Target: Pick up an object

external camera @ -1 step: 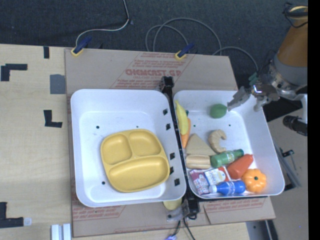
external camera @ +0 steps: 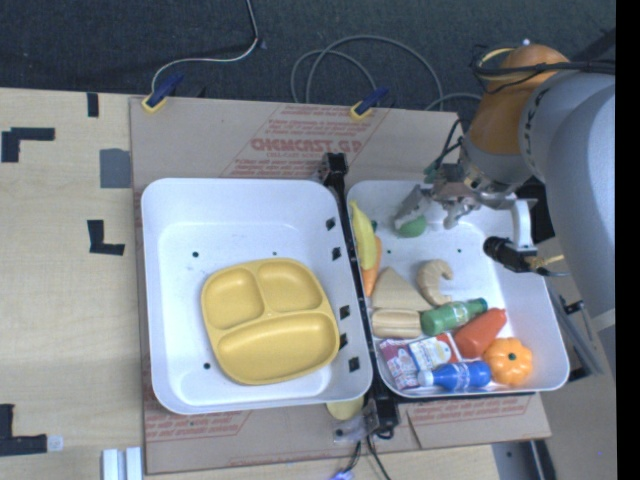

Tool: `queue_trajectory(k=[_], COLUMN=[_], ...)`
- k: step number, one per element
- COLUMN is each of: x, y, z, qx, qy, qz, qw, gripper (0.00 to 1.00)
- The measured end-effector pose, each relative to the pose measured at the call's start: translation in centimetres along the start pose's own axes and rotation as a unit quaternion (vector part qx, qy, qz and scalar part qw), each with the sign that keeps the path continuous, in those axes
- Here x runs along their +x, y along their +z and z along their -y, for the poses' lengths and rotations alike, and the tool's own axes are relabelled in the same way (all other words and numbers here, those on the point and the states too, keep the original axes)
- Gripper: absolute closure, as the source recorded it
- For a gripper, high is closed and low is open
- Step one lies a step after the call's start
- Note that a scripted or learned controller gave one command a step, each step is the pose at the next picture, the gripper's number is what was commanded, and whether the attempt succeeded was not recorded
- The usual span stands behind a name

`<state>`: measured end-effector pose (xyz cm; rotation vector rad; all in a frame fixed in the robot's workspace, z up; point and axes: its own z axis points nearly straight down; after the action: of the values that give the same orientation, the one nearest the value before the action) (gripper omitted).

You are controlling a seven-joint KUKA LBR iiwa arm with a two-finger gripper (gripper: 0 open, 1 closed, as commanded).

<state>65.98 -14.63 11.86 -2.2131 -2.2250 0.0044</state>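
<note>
While the arm (external camera: 545, 118) reaches in from 3 o'clock, its gripper (external camera: 433, 211) hangs over the 12 o'clock end of the right bin (external camera: 556, 338), its 2 fingers spread apart, one toward 9 o'clock and one toward 3 o'clock. A small green object (external camera: 410, 226), too blurred to name, sits at the tip of the 9 o'clock finger (external camera: 408, 208), but whether it is between the fingers or just beneath them on the bin floor cannot be told, so no hold is claimed. The pick therefore looks to be at the reach-and-close stage: the approach is made, while a firm close and the lift are left to do. The other candidates crowd the bin from its centre toward 6 o'clock: a banana (external camera: 363, 236) along the 9 o'clock wall, a tan curved piece (external camera: 435, 280) near the centre, a pale wedge (external camera: 395, 293) at its 8 o'clock, a green bottle (external camera: 452, 315), a red pepper-like piece (external camera: 483, 331), a small orange pumpkin (external camera: 510, 360) at the 5 o'clock corner, a blue-capped bottle (external camera: 455, 376) and a printed packet (external camera: 408, 359). The left bin (external camera: 170, 218) bears 1 yellow divided plate (external camera: 270, 320) near its middle, well apart from the gripper.
</note>
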Motion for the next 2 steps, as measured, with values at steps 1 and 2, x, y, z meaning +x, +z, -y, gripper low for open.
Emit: queue_trajectory(k=[1,2], x=[-0.6,-0.7], y=[3.4,2.1], z=[7.4,7.0], qx=[-0.004,-0.007], qy=[0.003,0.002], qz=[0.001,0.003], qw=[1.0,1.0], gripper=[0.0,1.0])
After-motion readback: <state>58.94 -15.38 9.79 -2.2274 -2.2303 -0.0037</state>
